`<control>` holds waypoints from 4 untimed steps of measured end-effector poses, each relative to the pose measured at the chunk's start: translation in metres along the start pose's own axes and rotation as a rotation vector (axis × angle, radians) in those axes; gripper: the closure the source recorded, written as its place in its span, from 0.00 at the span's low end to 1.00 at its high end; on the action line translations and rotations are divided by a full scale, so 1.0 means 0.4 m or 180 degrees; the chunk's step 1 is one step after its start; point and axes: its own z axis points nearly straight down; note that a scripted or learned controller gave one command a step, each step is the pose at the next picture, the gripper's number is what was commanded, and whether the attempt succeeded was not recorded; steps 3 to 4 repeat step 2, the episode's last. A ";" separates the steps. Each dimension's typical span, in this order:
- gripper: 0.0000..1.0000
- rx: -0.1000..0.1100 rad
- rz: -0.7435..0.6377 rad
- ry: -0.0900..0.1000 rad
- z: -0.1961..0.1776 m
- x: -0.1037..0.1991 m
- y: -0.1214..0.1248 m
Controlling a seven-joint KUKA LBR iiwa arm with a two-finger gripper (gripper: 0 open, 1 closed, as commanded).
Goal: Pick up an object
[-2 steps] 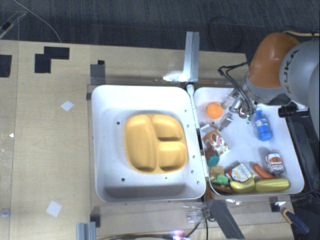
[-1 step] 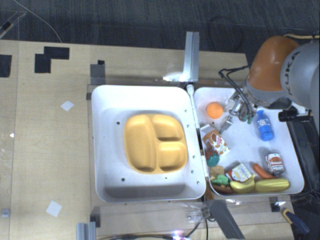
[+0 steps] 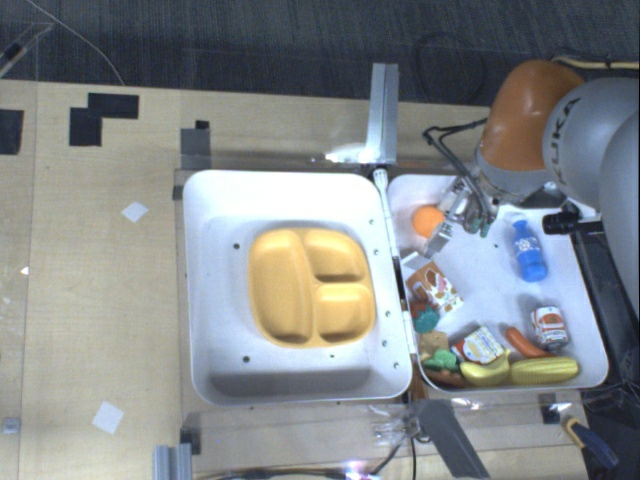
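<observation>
The small round orange ball (image 3: 427, 220) is taken here as the likely target; it lies in the upper left corner of the right shallow white plastic bin (image 3: 590, 313), close against the wall shared with the left bin. The two-finger gripper (image 3: 447, 226) is seen just right of the ball, tilted down toward it from the grey arm with its orange band (image 3: 520, 118); whether its claw is spread or closed cannot be told, and nothing is seen held. This slanted approach is probably forced by the ball's place near the corner walls. Right of the ball, well apart, a blue plastic bottle (image 3: 528, 250) lies on the bin floor. Below the ball a flat printed snack packet (image 3: 433, 290) is found, then a teal toy piece (image 3: 426, 320). Further down, along the lower wall, a yellow toy banana (image 3: 485, 372), a yellow corn-like piece (image 3: 545, 370), an orange carrot-like piece (image 3: 522, 342) and a small red-and-white can (image 3: 549, 327) are crowded together. Left of the ball, across the wall, the left white bin (image 3: 215, 268) is seen to bear a yellow divided plastic tray (image 3: 308, 286).
</observation>
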 end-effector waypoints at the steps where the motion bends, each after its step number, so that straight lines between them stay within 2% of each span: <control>1: 1.00 -0.0036 -0.0024 -0.0074 -0.039 -0.011 0.014; 2: 1.00 -0.0037 0.1195 -0.0031 -0.253 0.076 0.139; 4: 1.00 -0.0037 0.1195 -0.0031 -0.253 0.076 0.139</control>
